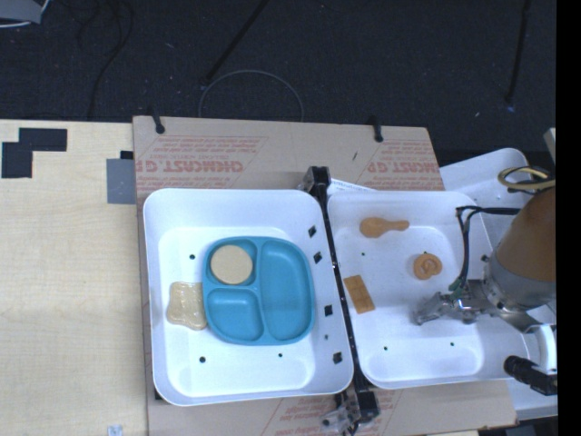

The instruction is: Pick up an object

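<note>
My gripper [432, 311] is low over the right bin [399, 371], at its right side, with the grey arm [531, 252] behind it. Three tan things lie in this bin. A round brown piece [428, 265] sits just above the gripper and apart from it. A spoon-shaped piece [383, 227] lies near the far wall. A small rectangular block [359, 293] lies at the left, by the divider. I see nothing held in the gripper.
The left bin [172, 234] holds a blue divided plate [272, 307] with a round tan disc [231, 263] in its upper left compartment. A pale toast-like piece [186, 305] lies beside the plate's left edge. Black clips [318, 182] join the bins.
</note>
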Robot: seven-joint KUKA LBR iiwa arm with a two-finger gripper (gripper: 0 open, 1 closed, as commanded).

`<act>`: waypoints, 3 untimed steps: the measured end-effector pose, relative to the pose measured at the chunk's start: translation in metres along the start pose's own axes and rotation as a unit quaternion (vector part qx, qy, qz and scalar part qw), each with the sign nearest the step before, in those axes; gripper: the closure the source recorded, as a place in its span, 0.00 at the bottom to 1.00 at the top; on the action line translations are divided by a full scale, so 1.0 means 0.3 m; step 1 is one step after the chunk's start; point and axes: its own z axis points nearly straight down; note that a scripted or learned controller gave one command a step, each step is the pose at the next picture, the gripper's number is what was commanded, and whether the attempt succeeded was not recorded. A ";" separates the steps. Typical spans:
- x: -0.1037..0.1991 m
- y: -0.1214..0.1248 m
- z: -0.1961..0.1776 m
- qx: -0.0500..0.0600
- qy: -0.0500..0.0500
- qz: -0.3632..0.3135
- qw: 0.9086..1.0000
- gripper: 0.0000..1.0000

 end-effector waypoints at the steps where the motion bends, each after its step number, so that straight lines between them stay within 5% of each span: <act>1: -0.005 0.000 -0.042 -0.001 0.000 0.002 1.000 1.00; 3: 0.013 0.045 -0.404 -0.005 -0.002 -0.001 1.000 1.00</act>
